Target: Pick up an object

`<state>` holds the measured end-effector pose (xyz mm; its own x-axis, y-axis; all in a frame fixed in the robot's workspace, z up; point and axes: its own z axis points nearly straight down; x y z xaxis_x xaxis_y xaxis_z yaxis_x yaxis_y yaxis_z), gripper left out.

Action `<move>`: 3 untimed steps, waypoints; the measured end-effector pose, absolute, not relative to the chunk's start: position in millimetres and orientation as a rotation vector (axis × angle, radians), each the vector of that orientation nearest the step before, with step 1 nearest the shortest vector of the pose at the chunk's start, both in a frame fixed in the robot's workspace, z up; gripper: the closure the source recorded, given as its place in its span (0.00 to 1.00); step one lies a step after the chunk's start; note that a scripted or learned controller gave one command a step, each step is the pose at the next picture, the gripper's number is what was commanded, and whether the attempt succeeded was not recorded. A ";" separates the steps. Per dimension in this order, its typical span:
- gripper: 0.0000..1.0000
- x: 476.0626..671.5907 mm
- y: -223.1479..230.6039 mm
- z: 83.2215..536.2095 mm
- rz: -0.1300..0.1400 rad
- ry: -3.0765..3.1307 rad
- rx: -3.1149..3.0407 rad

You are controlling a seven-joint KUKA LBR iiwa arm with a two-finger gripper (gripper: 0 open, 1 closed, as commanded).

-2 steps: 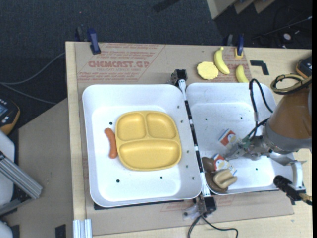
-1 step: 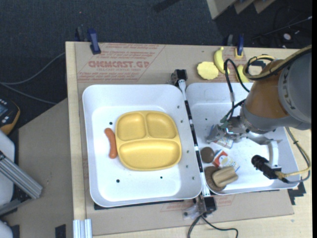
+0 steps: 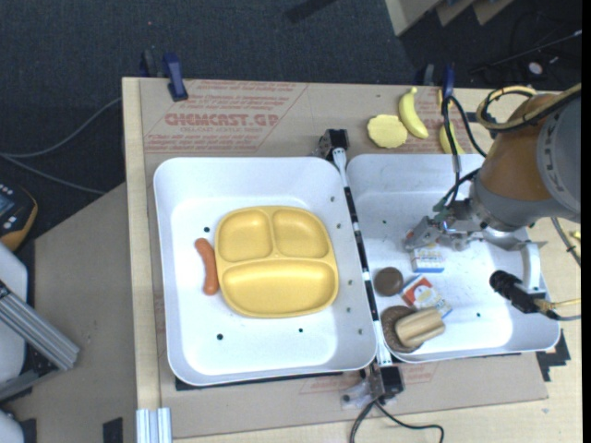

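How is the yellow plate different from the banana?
The plate is big, wide and split into three sections; the banana is small, thin and curved. The plate lies inside the left white bin, with an orange sausage beside it, while the banana lies outside the bins on the brown board, near a round yellow thing. Both are yellow and lie apart from the gripper.

robot lab, plywood bench (image 3: 231, 118) clamped at its edge, two white bins (image 3: 175, 247), loose cables (image 3: 55, 146) over dark carpet, toy food
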<state>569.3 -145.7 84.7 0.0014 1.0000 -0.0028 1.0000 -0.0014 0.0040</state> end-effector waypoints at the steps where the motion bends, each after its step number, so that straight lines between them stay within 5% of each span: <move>1: 0.00 577.2 -134.2 84.6 0.001 2.222 2.218; 2: 1.00 577.4 -134.5 95.0 0.003 2.220 2.217; 3: 1.00 626.6 -55.1 191.6 0.018 2.227 2.203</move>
